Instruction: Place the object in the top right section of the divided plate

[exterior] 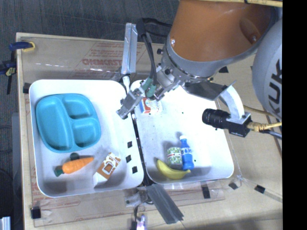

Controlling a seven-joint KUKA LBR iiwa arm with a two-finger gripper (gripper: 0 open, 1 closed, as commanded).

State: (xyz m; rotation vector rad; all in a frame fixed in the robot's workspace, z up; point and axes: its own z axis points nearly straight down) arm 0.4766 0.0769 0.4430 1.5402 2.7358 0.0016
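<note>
The gripper (144,94) hovers over the bins' shared wall; its fingers' state cannot be told; the divided plate (67,121) lies leftward.

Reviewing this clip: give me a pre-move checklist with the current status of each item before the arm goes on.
1. Blue divided plate lies flat in the left bin: ok.
2. Plate's top right section bare: ok.
3. Claw over the right bin's top left corner, beside a red-and-white packet: ok.
4. Object gripped: cannot tell.
5. Carrot and small carton lie off the plate: ok.
</note>
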